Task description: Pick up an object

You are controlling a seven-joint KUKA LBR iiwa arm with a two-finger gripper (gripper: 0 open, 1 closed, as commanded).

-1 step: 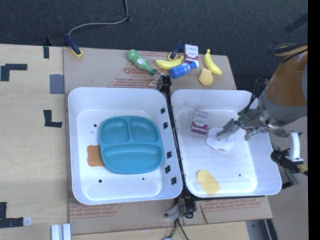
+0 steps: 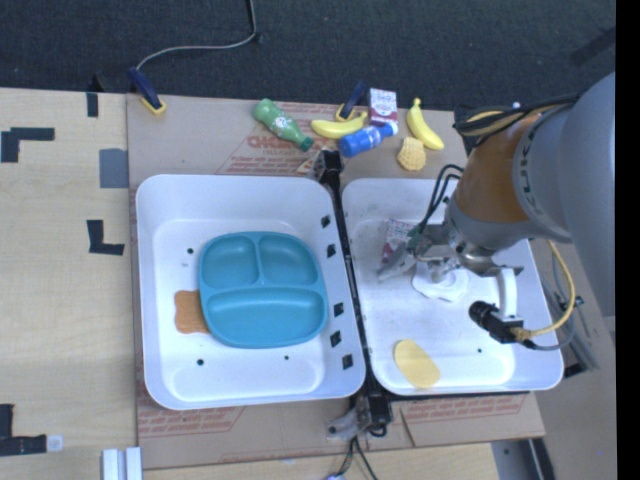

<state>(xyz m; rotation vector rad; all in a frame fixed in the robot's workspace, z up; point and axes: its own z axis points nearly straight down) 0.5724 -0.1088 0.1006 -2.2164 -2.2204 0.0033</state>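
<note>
Hanging low over the right bin, the gripper points toward its left wall, fingers' state untellable, with a white object just beside it toward the front edge.

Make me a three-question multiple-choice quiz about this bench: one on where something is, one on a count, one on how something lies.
1. Where is the blue divided plate?
A. left bin
B. right bin
C. behind the bins

2. How many yellow bananas lie behind the bins?
A. one
B. two
C. four

3. How does the orange piece lie?
A. on top of the plate
B. partly tucked under the plate's left edge
C. outside the bin

Answers: 1 A, it sits in the left bin. 2 B, one banana near the blue bottle, another banana further right. 3 B, the plate covers its right part.
</note>
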